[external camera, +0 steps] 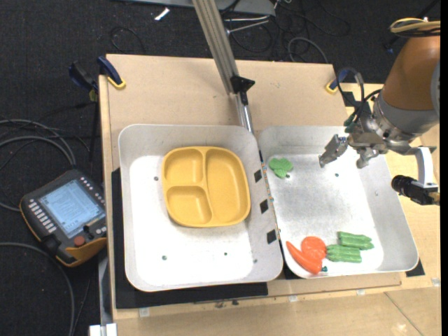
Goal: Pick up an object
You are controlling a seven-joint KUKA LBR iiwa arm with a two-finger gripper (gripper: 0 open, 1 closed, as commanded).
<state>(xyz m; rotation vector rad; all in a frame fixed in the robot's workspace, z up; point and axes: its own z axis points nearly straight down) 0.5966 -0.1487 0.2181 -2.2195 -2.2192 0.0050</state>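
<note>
Toy food is what we're after, and none of it is in the gripper (346, 155) yet. We see its two fingers spread apart w/ nothing between them, poised over the upper part of the right bin (392, 208), near that bin's far rim. Behind it the grey wrist runs up to the orange band on the arm (414, 68), coming in from the right.

Nearest candidate — a small green leafy piece (281, 166), lying alone in the bin's upper left, some way to the left of the fingers and apart from them. The rest sit well away at the near edge: an orange-red tomato-like piece (313, 246), a carrot-like orange piece (301, 257) touching it on its left, and two green pods (350, 247) stacked just beside it on the right.

Progress, as we judge it: approach only. No grasp made, nothing lifted; still left are descent onto a piece, closing, and lifting.

Count: 1 gripper, 2 white bins, approx. 5 toy pieces in the right one — 1 leafy, 1 tomato, 1 carrot, 2 pods. The left bin (140, 208) holds 1 yellow divided plate (206, 186) w/ 3 compartments. On the floor at left, 1 teach pendant (66, 214).
</note>
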